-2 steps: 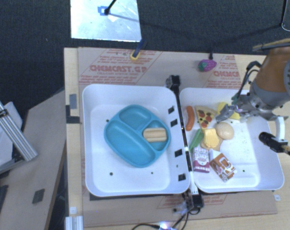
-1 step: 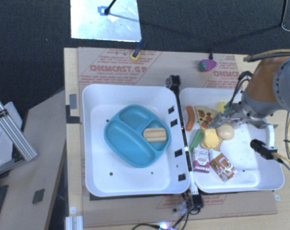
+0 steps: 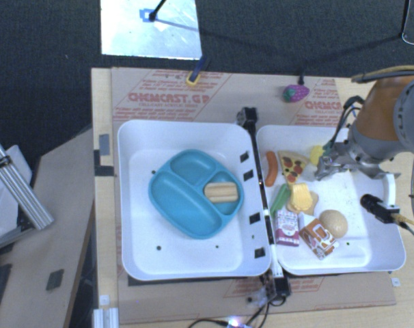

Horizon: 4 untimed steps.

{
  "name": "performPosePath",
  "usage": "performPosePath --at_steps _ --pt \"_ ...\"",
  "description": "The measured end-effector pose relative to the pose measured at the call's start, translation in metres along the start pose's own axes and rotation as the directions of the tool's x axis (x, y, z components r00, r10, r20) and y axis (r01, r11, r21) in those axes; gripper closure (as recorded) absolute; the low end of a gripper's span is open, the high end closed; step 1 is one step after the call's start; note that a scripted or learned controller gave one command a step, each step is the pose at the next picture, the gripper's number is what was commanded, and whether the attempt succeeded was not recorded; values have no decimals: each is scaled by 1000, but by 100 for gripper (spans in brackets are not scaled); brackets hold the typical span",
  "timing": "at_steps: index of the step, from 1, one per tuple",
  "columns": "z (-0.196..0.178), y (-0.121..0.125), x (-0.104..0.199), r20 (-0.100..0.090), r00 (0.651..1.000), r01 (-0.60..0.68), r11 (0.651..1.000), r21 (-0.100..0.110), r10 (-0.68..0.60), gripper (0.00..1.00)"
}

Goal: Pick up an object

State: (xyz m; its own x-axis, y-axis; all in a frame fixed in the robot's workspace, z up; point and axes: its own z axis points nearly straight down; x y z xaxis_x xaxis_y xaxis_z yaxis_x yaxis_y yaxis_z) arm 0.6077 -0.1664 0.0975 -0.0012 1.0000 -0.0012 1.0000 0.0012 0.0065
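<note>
Toy food pile (image 3: 299, 203) sits in right bin (image 3: 384, 251), left half. End effector (image 3: 324, 164) low near pizza slice (image 3: 292, 164); grip state cannot tell. Bun (image 3: 221, 192) on blue tray (image 3: 186, 203), left bin (image 3: 139, 251).

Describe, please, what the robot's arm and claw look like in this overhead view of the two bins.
The arm is a thick, rounded grey body with a broad orange band above the wrist. Below it sits a compact grey metal claw. Thin dark cables loop along the wrist, and a black cylindrical piece on a white bracket juts out nearby.
</note>
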Motion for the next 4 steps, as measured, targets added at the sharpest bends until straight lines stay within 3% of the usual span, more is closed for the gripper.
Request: performPosePath --at_steps 2,3,4 --pt "-101 9 6 0 1000 4 1000 0 -4 100" --pt "-129 10 6 -1 1000 4 1000 2 -4 100" --pt "-132 -17 62 -3 1000 7 1000 6 -7 100"
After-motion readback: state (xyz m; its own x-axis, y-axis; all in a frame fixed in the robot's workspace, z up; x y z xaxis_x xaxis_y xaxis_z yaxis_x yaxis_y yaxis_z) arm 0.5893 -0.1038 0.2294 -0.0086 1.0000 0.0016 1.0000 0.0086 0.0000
